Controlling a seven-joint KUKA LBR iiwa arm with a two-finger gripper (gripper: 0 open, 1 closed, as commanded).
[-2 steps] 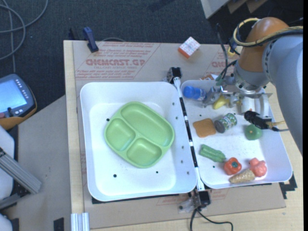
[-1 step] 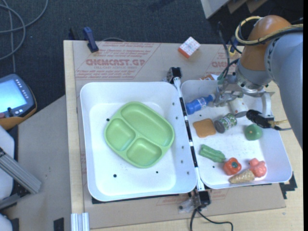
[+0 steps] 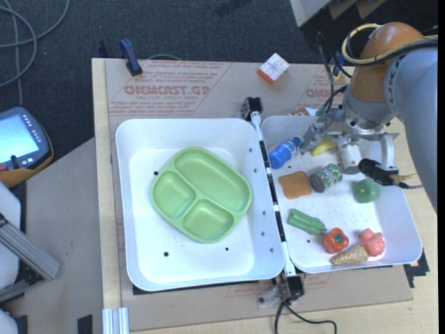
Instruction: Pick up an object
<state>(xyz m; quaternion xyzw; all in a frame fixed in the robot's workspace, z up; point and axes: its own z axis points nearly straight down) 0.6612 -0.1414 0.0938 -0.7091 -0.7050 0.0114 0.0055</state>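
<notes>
The scene is viewed from a single camera fixed above the bench (image 3: pixel 174 92), aimed down at a slant so that the far edge of the bench is seen toward the top. Both white bins are taken in whole: the left bin (image 3: pixel 135 256) sits near the middle, and the right bin (image 3: pixel 407 232) lies just beside it toward the right edge. Dark floor is seen beyond the bench. The arm (image 3: pixel 400 68) is caught entering at the upper right, above the right bin.
</notes>
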